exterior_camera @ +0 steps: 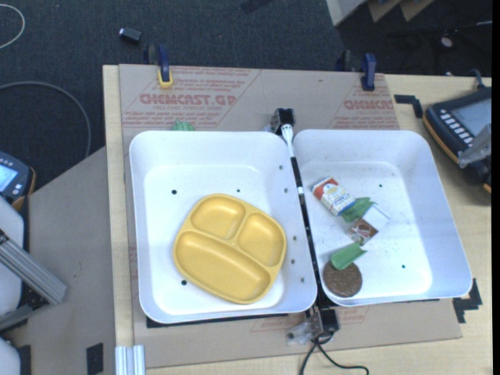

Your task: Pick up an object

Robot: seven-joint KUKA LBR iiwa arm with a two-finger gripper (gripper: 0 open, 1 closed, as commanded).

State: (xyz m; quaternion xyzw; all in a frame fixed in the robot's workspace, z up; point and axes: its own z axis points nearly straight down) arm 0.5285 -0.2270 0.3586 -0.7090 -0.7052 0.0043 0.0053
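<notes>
Found things to pick in the right bin [406,156]: a red-and-white packet [334,195] near its middle, a brown disc [343,280] by its front left corner. Saw a yellow plate [229,247] in the left bin [156,170]. Judged the approach not yet begun; needed one target chosen, then a descent over it. Could not tell the gripper's opening or hold.

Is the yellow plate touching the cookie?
Apart. The camera view shows the plate lying in the left bin and the cookie in the right bin, with both bins' rims running between them.
</notes>
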